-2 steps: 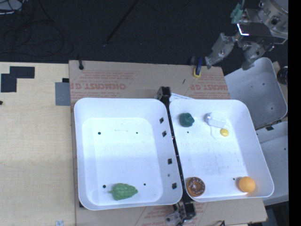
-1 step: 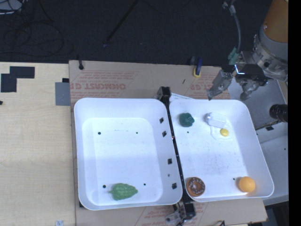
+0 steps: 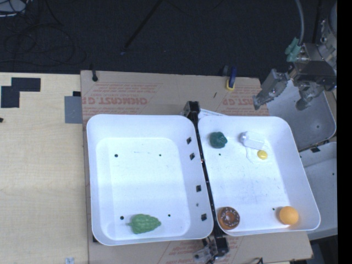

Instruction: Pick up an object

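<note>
I see my gripper (image 3: 280, 95) spread wide and empty above the right bin's (image 3: 297, 147) far-right corner; the white-and-yellow object (image 3: 254, 146) lies just inside it.

A cardboard sheet (image 3: 165, 95) covers the bench's (image 3: 38, 164) right part; two white bins (image 3: 140, 126) sit side by side on it.

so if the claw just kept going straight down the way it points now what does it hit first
Probably the far right rim of the right bin, or the bench beside it. The open claw hangs above that corner; the white piece and yellow ball lie further in. Depth is unclear.
</note>
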You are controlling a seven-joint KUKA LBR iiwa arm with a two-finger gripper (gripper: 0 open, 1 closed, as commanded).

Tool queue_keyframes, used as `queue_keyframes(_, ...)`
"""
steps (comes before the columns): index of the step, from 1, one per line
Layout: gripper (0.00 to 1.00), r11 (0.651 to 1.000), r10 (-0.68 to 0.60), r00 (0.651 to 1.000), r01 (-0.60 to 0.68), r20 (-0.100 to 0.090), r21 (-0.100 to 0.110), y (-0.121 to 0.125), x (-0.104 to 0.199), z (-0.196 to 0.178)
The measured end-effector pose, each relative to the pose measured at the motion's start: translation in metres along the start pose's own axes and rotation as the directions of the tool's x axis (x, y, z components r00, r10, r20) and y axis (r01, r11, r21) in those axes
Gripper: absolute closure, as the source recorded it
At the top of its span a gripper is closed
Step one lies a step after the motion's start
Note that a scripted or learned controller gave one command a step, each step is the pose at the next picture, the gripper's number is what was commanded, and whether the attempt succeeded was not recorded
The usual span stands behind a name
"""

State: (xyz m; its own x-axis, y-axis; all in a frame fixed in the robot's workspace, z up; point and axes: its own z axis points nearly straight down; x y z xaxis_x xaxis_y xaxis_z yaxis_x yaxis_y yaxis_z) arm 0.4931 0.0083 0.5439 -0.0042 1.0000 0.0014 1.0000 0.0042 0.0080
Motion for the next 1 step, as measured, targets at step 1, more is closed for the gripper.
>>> queue_keyframes(1, 0.00, 1.000, 0.008, 1.000, -0.008, 0.002, 0.029, -0.0215, -0.0303, 0.2046)
